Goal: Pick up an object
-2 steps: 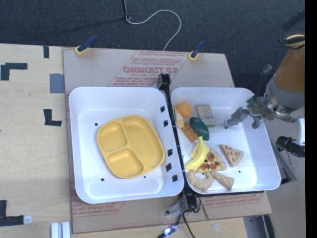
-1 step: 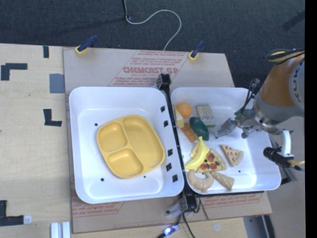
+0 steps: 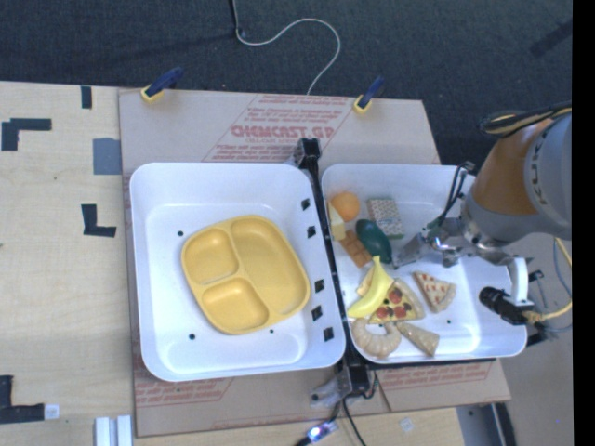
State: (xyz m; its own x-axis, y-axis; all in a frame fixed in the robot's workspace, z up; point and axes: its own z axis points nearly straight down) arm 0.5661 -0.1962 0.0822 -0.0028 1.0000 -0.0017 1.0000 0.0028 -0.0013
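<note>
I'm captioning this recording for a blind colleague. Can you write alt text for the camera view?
A grey robot arm reaches from the right into the right white bin, its hand low beside a dark green toy among play food: a banana, pizza slices, an orange piece. The left white bin holds a yellow divided plate.

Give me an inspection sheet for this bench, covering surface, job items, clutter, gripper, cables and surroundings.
Surface: cardboard sheet on a wooden bench, bearing the left bin and the right bin.
Job's things: in the right bin, banana, pizza slice, orange piece, green item, grey block and a round cookie, crowded toward its left side.
Clutter: yellow divided plate in the left bin.
Grippers: gripper low over the right bin, near the green item; finger state unclear.
Cables: white cable looping behind the bench.
Surroundings: dark carpet; two clamps at the cardboard's far edge.
</note>
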